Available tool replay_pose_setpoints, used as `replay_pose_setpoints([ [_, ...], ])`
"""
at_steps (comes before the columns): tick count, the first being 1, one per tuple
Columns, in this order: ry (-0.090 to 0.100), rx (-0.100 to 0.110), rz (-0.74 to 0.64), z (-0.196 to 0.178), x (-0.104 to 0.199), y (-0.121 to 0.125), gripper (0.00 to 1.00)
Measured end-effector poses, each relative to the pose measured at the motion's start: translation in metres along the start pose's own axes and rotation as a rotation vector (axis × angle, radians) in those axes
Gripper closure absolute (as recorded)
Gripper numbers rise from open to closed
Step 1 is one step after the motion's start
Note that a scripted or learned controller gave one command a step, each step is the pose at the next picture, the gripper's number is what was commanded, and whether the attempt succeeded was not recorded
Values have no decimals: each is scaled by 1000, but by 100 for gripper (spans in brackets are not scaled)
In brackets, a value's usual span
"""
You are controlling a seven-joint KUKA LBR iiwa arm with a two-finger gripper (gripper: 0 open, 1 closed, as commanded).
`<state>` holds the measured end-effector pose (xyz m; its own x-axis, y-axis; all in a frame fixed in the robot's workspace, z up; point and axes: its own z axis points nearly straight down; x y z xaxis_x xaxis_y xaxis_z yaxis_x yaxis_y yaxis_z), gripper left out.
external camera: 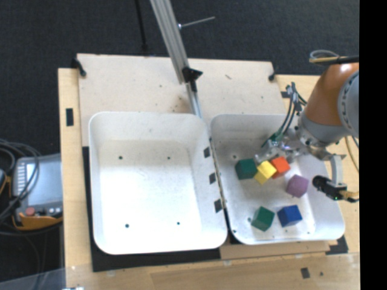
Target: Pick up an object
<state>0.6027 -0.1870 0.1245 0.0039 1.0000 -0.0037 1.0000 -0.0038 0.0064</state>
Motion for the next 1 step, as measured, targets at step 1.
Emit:
replay_pose_setpoints([
  [1, 0, 0, 1, 26, -1, 2, 0],
])
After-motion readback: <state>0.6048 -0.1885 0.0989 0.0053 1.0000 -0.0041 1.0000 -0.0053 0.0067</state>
